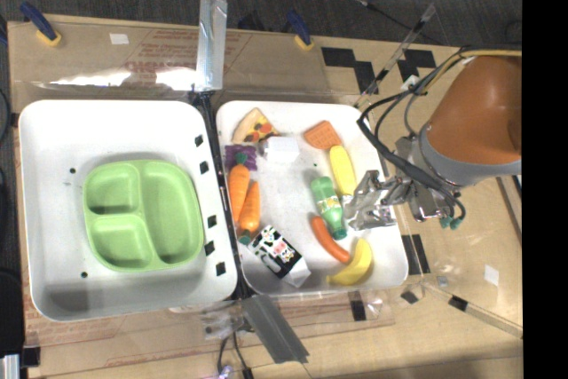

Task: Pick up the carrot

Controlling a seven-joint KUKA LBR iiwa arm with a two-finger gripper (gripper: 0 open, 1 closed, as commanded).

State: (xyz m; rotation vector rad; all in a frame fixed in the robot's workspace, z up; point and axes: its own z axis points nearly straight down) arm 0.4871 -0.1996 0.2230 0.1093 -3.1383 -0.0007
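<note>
Two orange carrots (pixel 243 196) lie side by side along the left wall of the right bin (pixel 293 280), next to a purple item (pixel 240 157). A third thin orange carrot-like piece (pixel 330 240) lies near the bin's front right, between a green bottle (pixel 326 201) and a banana (pixel 357 264). My gripper (pixel 358 207) hangs over the right edge of that bin, just right of the green bottle, open with nothing between its fingers. It is well apart from the two carrots at the left wall.
The right bin also holds a pizza slice (pixel 254 125), an orange wedge (pixel 322 136), a yellow corn-like piece (pixel 342 169), a white block (pixel 283 148) and a black-and-white carton (pixel 278 252). The left bin (pixel 53 129) bears a green divided plate (pixel 142 214).
</note>
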